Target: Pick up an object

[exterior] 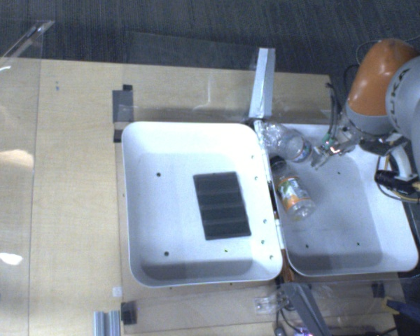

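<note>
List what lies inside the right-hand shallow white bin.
The right-hand white bin holds a clear plastic bottle with an orange label near its left wall and a crumpled clear plastic bottle in its far left corner. The grey arm's gripper covers part of the floor.

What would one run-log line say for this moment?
gripper: beside clear bottle, right bin | labelled bottle: lying apart | left bin: black ridged block

Ribbed pad [222, 205] in left bin [143, 187]; bottle [295, 196] in right bin [385, 236], near left wall.
</note>
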### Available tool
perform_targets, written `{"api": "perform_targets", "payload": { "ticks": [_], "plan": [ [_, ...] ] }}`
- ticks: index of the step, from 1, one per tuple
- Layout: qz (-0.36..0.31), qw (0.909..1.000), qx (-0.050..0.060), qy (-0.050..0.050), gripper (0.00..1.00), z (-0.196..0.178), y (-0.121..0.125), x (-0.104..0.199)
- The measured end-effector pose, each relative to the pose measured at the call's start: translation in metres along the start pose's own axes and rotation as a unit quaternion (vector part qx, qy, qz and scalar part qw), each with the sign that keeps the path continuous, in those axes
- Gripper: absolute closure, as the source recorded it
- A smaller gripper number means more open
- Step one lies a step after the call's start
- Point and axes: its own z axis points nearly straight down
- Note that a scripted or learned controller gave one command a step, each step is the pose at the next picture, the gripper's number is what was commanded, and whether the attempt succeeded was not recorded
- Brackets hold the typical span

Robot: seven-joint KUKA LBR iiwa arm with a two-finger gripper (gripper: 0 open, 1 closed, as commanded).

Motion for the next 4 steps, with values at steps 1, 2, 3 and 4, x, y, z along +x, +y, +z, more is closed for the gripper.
{"api": "perform_targets", "payload": {
  "ticks": [1,2,3,4],
  "plan": [
    [0.0,1.0,0.0,0.0,0.0,0.0,0.0,0.0],
    [-0.009,0.9999,-0.011,-0.002,0.0,0.009,0.015,0.023],
    [-0.128,0.9917,-0.01,-0.007,0.0,0.01,0.019,0.025],
    [-0.158,0.9873,-0.01,-0.008,0.0,0.01,0.019,0.028]
  ]
}}
